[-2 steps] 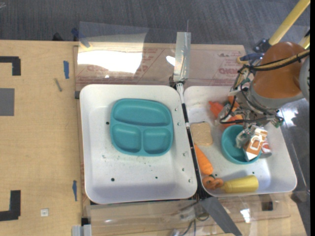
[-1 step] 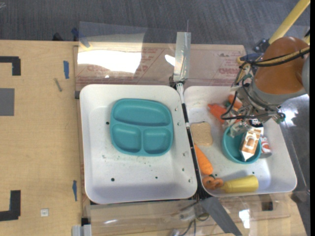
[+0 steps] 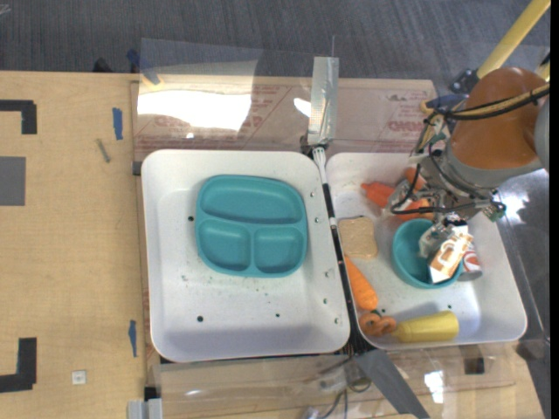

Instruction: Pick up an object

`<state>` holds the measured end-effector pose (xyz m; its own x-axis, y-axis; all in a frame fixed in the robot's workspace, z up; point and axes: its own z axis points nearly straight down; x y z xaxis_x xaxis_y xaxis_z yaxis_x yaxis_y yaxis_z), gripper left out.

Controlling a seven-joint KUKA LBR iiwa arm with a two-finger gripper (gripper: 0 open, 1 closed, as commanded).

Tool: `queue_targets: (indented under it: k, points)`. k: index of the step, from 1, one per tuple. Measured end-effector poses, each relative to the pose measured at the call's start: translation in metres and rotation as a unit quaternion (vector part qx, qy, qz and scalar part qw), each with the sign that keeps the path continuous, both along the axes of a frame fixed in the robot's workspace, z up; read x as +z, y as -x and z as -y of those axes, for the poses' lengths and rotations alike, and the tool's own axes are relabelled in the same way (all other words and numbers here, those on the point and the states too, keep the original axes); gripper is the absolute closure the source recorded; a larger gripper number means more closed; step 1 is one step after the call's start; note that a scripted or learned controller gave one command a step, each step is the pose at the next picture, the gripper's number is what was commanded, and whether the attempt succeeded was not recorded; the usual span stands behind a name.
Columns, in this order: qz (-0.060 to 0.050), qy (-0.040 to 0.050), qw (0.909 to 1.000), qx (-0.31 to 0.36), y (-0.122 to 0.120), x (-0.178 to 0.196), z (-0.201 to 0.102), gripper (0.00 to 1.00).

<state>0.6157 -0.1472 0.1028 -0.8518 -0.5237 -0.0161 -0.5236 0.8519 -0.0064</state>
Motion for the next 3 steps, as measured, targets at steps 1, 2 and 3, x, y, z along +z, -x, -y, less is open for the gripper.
queue_targets:
  k: [1, 2, 3]
  points:
    - [-0.004, 0.0000, 0.9998, -0.019, -0.027, -0.014, -0.001, 0.00]
    - [0.002, -0.0002, 0.9998, -0.021, -0.031, 0.003, -0.001, 1.00]
    - [-0.006, -0.0011, 0.9998, -0.020, -0.027, -0.003, -0.002, 0.00]
